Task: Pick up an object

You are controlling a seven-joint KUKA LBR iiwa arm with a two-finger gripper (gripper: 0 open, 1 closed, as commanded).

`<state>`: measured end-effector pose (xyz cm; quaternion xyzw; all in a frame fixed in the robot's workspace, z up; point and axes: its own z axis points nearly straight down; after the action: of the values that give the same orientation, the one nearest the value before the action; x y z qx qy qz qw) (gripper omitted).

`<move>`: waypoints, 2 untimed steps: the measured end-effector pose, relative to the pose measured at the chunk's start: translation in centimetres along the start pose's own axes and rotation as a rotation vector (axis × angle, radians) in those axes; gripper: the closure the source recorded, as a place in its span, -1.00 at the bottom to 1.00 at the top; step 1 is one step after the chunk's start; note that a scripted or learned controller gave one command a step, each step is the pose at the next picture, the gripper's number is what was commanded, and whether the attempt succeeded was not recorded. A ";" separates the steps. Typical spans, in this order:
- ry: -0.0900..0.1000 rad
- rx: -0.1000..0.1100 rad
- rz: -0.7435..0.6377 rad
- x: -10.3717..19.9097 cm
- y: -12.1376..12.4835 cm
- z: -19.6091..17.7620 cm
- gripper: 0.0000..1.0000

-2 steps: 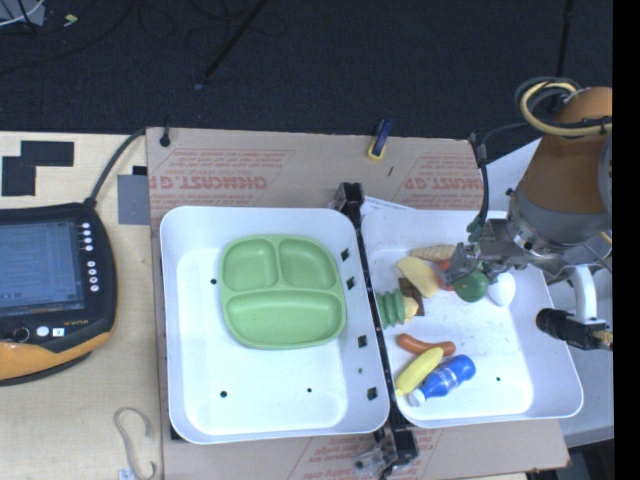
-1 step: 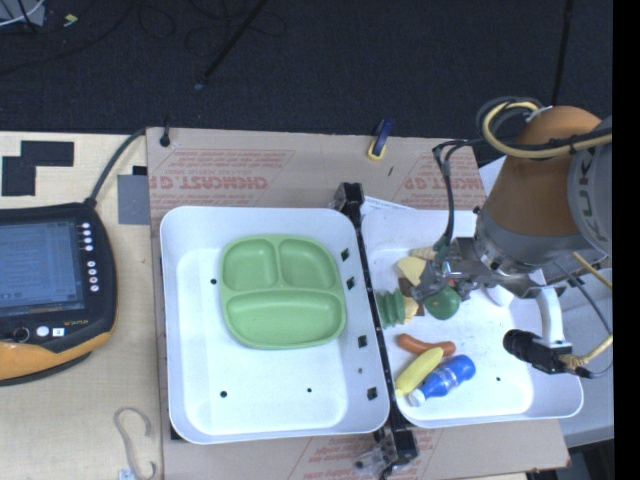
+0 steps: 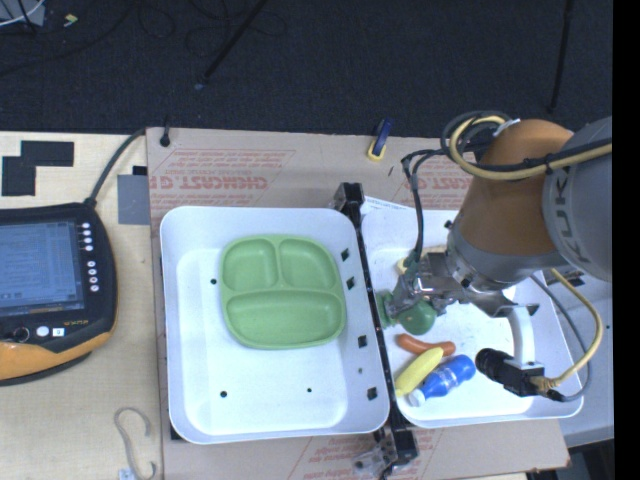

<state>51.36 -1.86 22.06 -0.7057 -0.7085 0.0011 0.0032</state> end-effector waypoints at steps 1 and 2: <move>-0.002 -0.001 0.004 -1.7 -0.1 0.1 1.00; -0.002 -0.004 0.006 -2.0 0.0 -0.7 1.00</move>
<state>51.35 -3.87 22.73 -0.7077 -0.7065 0.0007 0.0011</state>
